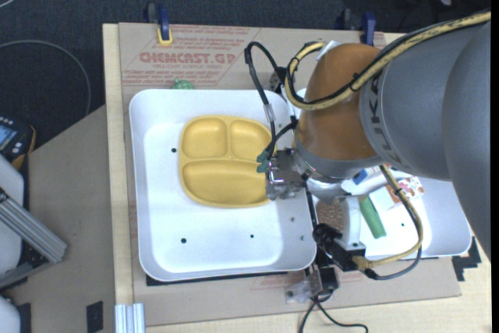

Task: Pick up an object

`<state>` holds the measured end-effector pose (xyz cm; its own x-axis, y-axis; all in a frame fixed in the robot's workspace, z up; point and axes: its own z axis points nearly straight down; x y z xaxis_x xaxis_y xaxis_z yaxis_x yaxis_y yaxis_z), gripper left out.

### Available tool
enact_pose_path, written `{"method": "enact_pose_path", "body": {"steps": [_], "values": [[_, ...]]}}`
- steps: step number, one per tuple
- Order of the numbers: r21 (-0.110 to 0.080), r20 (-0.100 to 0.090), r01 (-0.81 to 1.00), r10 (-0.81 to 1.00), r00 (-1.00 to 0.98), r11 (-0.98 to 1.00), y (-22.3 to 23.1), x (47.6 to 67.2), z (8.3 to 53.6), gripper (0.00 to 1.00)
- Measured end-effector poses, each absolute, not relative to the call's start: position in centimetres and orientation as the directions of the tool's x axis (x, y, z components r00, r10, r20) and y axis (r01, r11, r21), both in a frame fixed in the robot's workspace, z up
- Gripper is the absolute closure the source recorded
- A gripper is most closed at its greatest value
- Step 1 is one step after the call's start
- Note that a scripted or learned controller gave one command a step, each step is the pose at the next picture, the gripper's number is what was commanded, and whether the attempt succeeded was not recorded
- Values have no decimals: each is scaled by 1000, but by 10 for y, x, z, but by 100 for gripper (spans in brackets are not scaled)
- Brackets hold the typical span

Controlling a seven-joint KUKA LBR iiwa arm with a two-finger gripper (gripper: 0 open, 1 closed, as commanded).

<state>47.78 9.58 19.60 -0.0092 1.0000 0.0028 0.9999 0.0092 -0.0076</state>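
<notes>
Resting in left bin [156, 191]: yellow divided plate [222, 160]

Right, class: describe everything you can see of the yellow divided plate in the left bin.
The yellow divided plate is a rounded-square tray that looks like smooth matte plastic. Raised ridges split it into three compartments: two smaller ones at the far side and one wide one nearer the camera. It lies flat and face up on the floor of the left bin, toward its upper middle. Nothing sits in it. The gripper is at its right edge, seemingly touching the rim.
</notes>
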Motion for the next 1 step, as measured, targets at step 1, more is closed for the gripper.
{"method": "enact_pose_path", "body": {"steps": [1], "values": [[15,0,1000,1000,2,-2,55,498,316,100]]}}
